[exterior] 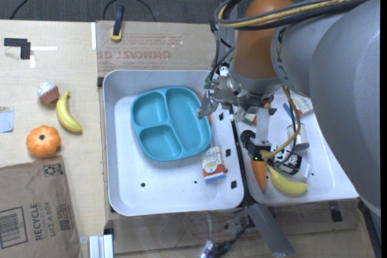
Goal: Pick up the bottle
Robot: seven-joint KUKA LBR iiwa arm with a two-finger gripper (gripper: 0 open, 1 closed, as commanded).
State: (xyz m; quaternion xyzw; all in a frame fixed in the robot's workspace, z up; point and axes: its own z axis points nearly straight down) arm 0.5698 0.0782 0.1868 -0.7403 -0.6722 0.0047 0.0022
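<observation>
Nearest the camera, the front rims of the left bin (121, 202) and right bin (329, 190) meet at a shared divider. In the right bin, a banana (289, 184) and a carrot (259, 173) lie beside small labelled clutter (289, 160). The bottle is judged to lie among this clutter, partly under the arm, and cannot be singled out with certainty. In the left bin, a carton (213, 165) is seen just beside a blue tray (169, 124), with bare floor to the front and left. Farther back, the gripper (225, 101) hangs over the divider by the tray's right edge. Whether it is spread or closed cannot be told, and nothing is seen held. The pick is judged not yet done. Room around the clutter is tight.
</observation>
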